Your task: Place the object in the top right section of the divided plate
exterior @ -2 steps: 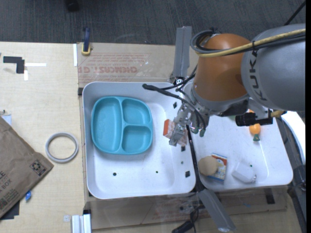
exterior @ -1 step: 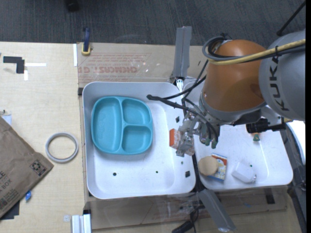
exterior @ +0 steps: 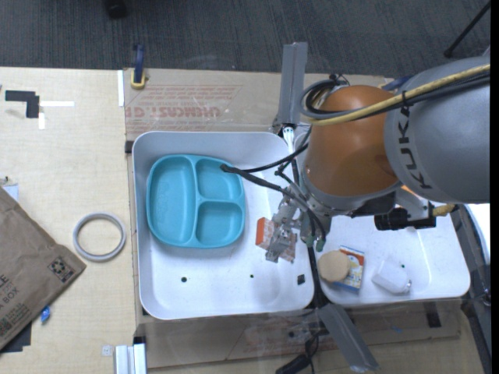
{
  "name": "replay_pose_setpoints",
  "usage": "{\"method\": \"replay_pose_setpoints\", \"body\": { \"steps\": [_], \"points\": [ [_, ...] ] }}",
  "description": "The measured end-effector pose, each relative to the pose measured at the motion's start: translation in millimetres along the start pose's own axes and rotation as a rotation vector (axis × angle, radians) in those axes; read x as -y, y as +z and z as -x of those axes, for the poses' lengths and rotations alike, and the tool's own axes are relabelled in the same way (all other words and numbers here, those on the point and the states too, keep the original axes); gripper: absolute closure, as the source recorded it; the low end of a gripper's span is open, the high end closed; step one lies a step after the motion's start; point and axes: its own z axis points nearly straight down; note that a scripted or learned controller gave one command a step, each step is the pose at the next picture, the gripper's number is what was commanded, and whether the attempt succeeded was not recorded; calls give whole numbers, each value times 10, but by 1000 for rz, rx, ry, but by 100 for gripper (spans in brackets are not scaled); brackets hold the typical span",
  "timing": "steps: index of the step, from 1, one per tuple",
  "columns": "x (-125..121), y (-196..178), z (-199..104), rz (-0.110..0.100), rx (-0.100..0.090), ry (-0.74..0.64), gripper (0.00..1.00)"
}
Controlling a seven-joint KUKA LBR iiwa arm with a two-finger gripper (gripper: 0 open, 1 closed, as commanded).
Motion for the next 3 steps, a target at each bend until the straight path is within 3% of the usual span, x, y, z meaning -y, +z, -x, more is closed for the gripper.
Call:
{"method": "replay_pose_setpoints", "body": {
  "steps": [1,2,3],
  "points": [
    [146,-4,500,1,3,-109,100],
    [-65,-1,96,0,1,-203,100],
    [-61,-88,112,1,2,-198,100]
  ]
}}
